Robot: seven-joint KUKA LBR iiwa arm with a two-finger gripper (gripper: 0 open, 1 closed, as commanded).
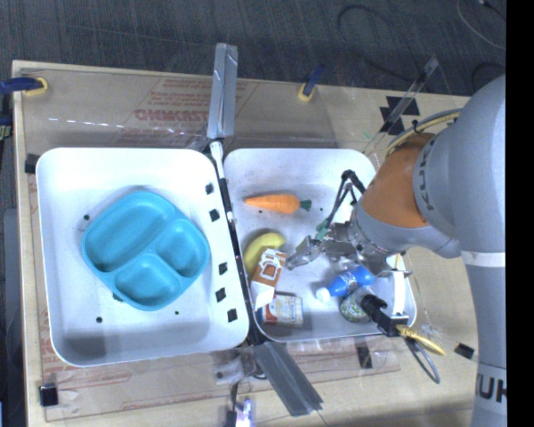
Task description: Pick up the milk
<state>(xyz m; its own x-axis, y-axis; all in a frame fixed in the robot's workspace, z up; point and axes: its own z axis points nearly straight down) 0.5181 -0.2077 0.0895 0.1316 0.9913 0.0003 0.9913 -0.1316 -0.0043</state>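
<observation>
Dark carpet surrounds a wooden bench, with cables on the floor at the far right and clamps along the bench's far and left edges.

Bench: pale wood with red printed lettering at the far side, bearing two white bins side by side, a metal divider bar running between them.

Arm: grey with an orange band, entering from the right and bending down over the right side of the right bin.

Left bin: white, shallow, holding one item.
- Tray: blue, three compartments, lying flat near the middle of the bin.

Right bin: white, shallow, holding the remaining items.
- Carrot: orange with a green end, lying crosswise in the far half.
- Milk: small carton, white and orange-brown, at the left side of the bin just right of the divider, touching the banana on its far side and the second carton on its near side.
- Second carton: similar colouring, at the near left, lying on its side.
- Banana: yellow, between carrot and milk.
- Bottle: blue and white, near right, beside a dark round object too unclear to name.

Gripper: low in the bin centre, just right of the milk; nothing seen between the fingers, and whether they are spread or pressed together cannot be told.
</observation>
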